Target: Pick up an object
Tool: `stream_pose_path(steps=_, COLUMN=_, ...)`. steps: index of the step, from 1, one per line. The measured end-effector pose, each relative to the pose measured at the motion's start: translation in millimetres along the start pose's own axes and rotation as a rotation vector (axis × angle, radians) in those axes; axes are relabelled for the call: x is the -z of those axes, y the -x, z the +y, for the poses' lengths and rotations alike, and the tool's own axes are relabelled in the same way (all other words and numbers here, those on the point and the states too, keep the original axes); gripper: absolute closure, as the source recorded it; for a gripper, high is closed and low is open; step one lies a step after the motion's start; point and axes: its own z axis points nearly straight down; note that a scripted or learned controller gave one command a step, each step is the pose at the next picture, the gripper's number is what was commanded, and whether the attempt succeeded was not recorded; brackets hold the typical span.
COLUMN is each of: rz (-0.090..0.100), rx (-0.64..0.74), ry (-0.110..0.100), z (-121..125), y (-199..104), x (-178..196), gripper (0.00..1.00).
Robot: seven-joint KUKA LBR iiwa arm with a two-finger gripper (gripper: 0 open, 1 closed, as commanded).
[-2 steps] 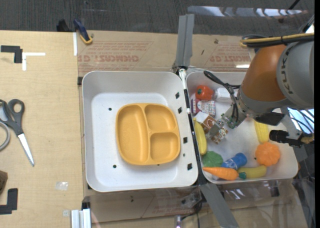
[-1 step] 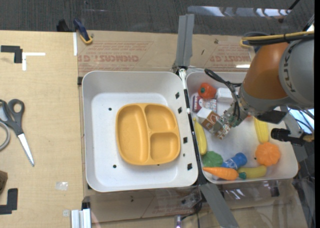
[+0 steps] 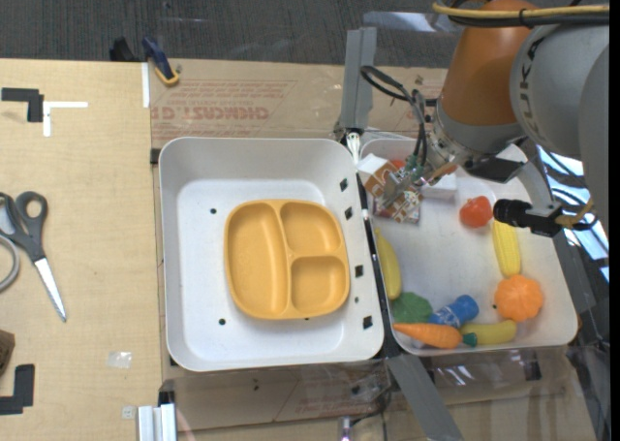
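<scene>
the gripper [image 3: 412,177] is lowered by a crinkled packet [image 3: 395,199] near the right bin's [image 3: 542,332] wall; whether it is open cannot be told, so the packet could be missed.

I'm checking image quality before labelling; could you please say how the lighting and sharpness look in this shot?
Camera view: light is even and soft, with faint shadows inside the left bin around the yellow plate; the right bin reads bright, without harsh glare; the toys are sharp, but the gripper area is cluttered and hard to resolve; the arm looks slightly soft.
</scene>
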Motion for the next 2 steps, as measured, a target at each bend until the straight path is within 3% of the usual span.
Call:
stream_pose_path(steps=1, rz=-0.001, rx=-0.083, ry=0.0, z=63.6, y=6.2, x=80.3, gripper=1.0)
stream_pose_path(steps=2, rz=0.001, rx=-0.171, ry=-0.004, z=28.7, y=-56.3, x=15.3, gripper=1.0)
